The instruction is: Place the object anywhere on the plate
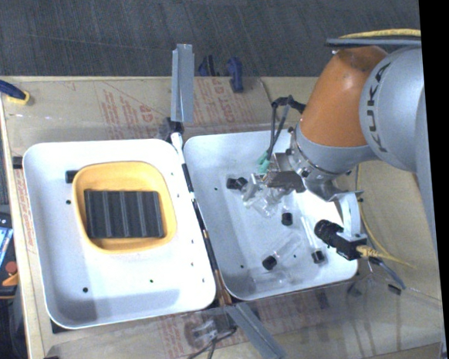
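Camera view has the gripper [268, 187] low in the right bin [212, 214], at the frame's centre right, over a clear plastic object [258, 198]; whether anything is gripped cannot be told. Small black pieces [270, 262] lie scattered near it on the bin floor. Further left, the yellow plate [120, 175] with a dark ridged insert [124, 214] sits in the left bin [63, 288], well apart. My judgement: transparent plastic may slip or be missed at pickup, and the carry must clear the rims between the bins or the object could drop short.
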Controlling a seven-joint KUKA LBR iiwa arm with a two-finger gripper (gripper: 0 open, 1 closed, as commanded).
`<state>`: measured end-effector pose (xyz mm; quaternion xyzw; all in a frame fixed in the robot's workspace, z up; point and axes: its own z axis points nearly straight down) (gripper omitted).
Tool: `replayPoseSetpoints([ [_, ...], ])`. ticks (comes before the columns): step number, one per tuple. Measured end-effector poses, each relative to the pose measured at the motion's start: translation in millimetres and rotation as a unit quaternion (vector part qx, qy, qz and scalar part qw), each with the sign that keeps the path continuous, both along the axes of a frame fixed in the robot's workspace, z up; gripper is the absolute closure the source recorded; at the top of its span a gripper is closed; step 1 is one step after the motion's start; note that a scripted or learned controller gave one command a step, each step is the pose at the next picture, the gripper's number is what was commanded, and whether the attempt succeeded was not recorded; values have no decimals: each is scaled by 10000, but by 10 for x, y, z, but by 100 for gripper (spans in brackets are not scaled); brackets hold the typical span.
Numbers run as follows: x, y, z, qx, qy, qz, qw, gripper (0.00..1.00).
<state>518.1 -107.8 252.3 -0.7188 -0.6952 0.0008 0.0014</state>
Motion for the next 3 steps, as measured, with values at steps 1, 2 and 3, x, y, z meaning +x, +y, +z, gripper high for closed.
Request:
replayPoseSetpoints([
  [1, 492, 267, -624, 10, 20, 892, 9960, 100],
  [2, 785, 805, -482, 6, -8, 1298, 9915, 100],
  [3, 785, 804, -481, 6, -9, 1297, 9916, 0],
])
